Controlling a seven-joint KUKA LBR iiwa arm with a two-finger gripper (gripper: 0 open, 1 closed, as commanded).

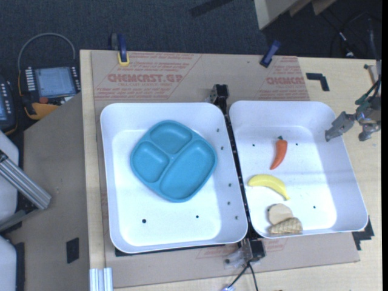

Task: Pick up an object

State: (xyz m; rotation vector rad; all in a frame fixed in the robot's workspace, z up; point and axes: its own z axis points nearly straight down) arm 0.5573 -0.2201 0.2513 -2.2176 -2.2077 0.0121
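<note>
Hovering over right bin's [357,193] far edge, jaws apparently open, empty; one carrot [279,153], one banana [268,185], one blue plate [174,160].

A brown cardboard sheet [182,71] printed with red lettering covers the table [54,180] beneath the two white bins. A blue-and-yellow clamp [122,50] and a blue clamp [270,53] grip its far edge. Off the table's left corner, a handheld control pendant [51,82] with a lit screen rests on dark carpet [151,11].
</note>
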